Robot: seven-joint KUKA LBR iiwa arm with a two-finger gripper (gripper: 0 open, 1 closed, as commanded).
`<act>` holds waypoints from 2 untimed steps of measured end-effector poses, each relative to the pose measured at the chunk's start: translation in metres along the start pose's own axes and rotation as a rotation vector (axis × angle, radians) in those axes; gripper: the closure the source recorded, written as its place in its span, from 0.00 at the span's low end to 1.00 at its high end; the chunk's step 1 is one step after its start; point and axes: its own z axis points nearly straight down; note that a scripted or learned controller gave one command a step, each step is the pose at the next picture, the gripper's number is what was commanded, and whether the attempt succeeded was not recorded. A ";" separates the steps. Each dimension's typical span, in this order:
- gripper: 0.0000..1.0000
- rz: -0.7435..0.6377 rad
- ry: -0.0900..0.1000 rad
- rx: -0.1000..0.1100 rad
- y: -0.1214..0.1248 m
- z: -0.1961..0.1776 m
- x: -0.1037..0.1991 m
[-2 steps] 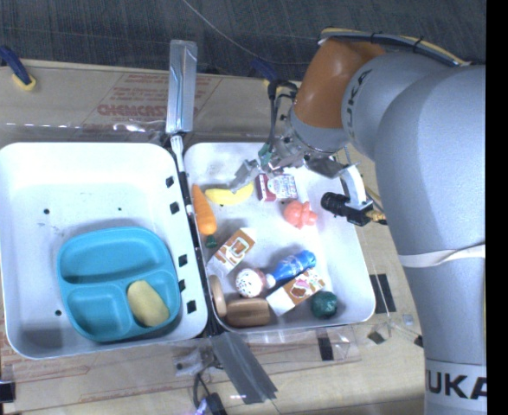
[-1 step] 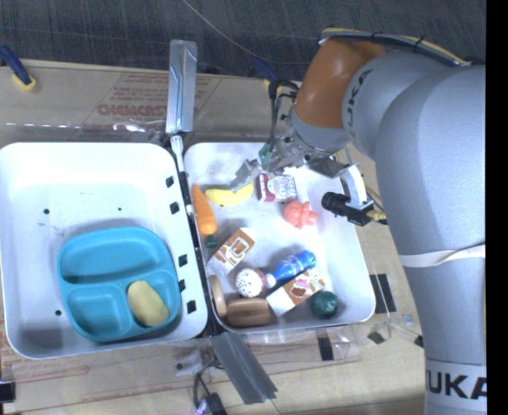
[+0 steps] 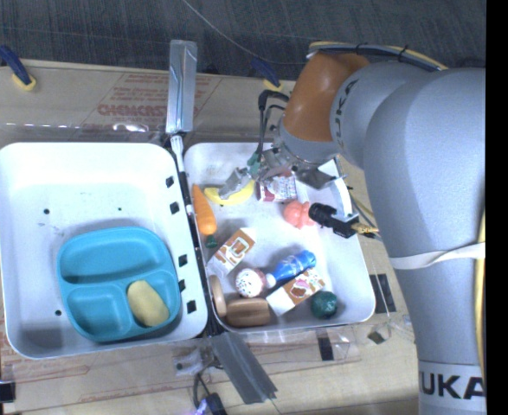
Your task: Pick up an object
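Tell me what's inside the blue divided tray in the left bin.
The blue tray holds one yellowish, potato-like item in its lower right compartment. Its other compartments show bare blue plastic. Whatever lies under the item is covered.

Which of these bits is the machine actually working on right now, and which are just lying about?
In play:
- grey metal gripper
- yellow banana beneath it
- right white bin

Lying about:
- orange carrot
- pink ball
- blue bottle
- blue divided tray
- yellowish potato

A cardboard-covered bench point(image 3: 106, 102) carries two shallow white bins side by side, touching along a metal divider point(image 3: 181, 85): the left bin point(image 3: 28, 171) and the right bin point(image 3: 357, 284). Blue clamps point(image 3: 16, 66) grip the cardboard's far edge.
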 end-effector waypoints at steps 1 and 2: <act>0.00 0.669 0.006 -0.003 -0.025 -0.002 -0.017; 1.00 0.662 0.004 -0.003 -0.025 -0.013 -0.017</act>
